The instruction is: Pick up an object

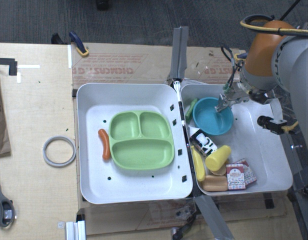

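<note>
The tool (225,104) sits over the far rim of the blue bowl (212,116), and its fingertips are too small and blurred to tell apart. The bowl covers most of a green item (190,107) at its left. The black-and-white packet (204,143) lies partly under the yellow bottle (218,157). Scissors (3,210) and a brown paper bag (0,119) are cut off at the left edge.

I see red letters printed mirrored on the cardboard sheet (114,64), upper middle of the frame; I cannot read them surely.
</note>
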{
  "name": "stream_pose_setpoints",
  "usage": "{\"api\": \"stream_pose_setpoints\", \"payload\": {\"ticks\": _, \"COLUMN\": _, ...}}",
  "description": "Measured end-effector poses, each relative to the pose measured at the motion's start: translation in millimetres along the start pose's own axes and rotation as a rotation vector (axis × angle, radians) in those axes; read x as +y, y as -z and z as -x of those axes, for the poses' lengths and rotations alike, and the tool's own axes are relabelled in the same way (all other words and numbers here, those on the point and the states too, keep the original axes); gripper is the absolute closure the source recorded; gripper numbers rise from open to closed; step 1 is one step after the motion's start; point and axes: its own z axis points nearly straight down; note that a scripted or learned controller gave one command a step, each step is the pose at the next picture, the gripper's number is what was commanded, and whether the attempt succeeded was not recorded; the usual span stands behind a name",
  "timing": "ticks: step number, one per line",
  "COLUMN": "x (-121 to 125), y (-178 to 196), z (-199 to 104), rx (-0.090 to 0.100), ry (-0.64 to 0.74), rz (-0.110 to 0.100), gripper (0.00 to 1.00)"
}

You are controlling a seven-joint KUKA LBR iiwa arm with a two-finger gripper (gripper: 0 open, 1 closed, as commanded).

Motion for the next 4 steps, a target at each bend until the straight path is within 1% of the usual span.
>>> {"api": "stream_pose_setpoints", "payload": {"ticks": 1, "x": -10, "y": 91, "z": -61, "rx": 0.002, "ry": -0.139, "rz": 0.005, "gripper": 1.00}}
{"api": "stream_pose_setpoints", "payload": {"ticks": 2, "x": -11, "y": 99, "z": -59, "rx": -0.001, "ry": -0.138, "rz": 0.002, "gripper": 1.00}}
{"api": "stream_pose_setpoints", "payload": {"ticks": 3, "x": -37, "y": 133, "z": -61, "rx": 0.006, "ry": -0.005, "rz": 0.001, "gripper": 1.00}}
{"api": "stream_pose_setpoints", "payload": {"ticks": 4, "x": -45, "y": 54, "z": -39, "rx": 0.000, "ry": -0.019, "rz": 0.003, "gripper": 1.00}}
